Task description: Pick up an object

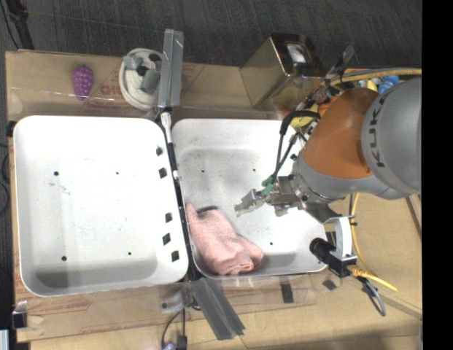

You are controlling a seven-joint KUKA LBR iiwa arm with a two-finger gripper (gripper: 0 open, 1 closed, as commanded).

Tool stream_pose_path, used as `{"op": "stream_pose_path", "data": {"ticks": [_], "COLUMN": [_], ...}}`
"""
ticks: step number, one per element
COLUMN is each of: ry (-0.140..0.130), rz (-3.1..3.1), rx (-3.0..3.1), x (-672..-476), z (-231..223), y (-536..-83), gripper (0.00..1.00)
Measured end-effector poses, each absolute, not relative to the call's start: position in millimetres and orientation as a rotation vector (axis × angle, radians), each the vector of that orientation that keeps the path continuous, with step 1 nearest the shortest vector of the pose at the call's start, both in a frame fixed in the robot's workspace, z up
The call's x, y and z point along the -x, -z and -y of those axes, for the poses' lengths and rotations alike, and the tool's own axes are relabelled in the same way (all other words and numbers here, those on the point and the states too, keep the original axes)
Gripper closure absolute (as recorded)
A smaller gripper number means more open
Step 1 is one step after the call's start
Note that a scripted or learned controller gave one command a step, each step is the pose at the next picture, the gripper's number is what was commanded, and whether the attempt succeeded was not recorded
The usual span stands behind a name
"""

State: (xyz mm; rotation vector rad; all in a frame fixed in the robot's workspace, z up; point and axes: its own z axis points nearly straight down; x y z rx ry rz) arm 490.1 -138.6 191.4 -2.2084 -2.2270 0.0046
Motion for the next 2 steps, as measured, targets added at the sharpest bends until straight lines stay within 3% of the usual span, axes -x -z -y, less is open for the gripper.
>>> {"op": "stream_pose_path", "data": {"ticks": [1,2], "ry": [-0.003,-0.002], "rz": [2.378,2.461], "rx": [2.049,1.949], "x": [-542.2,-600.6], "z": [125.3,93.0], "y": [-90.9,-91.9], "gripper": [0.0,0.0]}}
